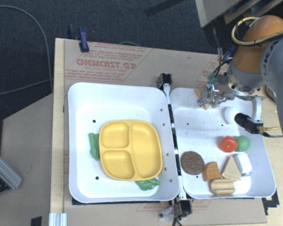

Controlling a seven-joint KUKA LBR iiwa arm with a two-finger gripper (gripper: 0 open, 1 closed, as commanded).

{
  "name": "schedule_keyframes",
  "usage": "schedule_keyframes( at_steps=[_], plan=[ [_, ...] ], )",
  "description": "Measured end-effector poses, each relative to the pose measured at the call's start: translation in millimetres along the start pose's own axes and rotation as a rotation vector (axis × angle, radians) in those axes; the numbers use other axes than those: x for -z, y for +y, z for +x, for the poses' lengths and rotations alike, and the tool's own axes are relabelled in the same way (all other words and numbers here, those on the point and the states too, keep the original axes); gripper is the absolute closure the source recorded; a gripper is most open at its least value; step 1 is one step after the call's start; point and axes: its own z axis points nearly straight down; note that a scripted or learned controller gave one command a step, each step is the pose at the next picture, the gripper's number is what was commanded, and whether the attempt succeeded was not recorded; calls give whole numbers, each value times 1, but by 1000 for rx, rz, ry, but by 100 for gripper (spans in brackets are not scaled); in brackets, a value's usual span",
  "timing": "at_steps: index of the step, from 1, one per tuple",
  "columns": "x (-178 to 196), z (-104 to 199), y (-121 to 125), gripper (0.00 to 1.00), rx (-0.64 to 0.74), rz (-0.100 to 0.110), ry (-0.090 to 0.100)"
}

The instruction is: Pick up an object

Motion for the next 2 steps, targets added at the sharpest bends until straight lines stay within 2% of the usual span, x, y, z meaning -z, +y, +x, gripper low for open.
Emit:
schedule_keyframes(
  at_steps=[1,2],
  plan=[
    [47,66,-39,100,0,2,1],
    [17,1,-64,100,-3,3,-1]
  ],
)
